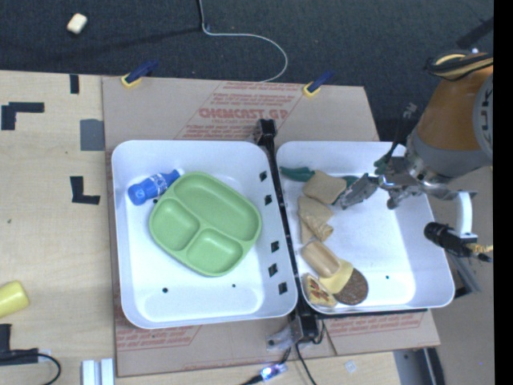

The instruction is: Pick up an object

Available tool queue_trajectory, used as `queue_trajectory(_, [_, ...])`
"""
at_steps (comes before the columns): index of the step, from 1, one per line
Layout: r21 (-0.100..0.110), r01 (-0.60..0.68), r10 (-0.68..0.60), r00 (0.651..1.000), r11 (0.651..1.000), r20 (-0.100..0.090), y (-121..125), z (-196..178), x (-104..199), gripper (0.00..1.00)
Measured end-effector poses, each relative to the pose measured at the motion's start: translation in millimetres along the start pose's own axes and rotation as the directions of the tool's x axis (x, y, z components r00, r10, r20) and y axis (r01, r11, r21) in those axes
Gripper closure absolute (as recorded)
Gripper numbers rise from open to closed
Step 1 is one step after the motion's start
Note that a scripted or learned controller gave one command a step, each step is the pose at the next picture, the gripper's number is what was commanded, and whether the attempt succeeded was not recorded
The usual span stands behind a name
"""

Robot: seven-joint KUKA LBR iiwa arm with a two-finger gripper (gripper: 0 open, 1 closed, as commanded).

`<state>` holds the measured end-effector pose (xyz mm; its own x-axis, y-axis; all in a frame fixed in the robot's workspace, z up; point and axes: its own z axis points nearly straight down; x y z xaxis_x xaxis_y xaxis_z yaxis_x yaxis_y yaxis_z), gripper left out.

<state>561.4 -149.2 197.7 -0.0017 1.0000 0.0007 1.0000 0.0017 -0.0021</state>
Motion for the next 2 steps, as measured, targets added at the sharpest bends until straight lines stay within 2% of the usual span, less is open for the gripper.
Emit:
queue_trajectory(1, [0.000, 0.003, -0.003, 1.000, 1.000, 0.001, 54, 75, 24, 0.00])
queue_trajectory(2, [-0.001, 0.003, -0.003, 1.000, 1.000, 0.001, 87, 116, 56, 0.00])
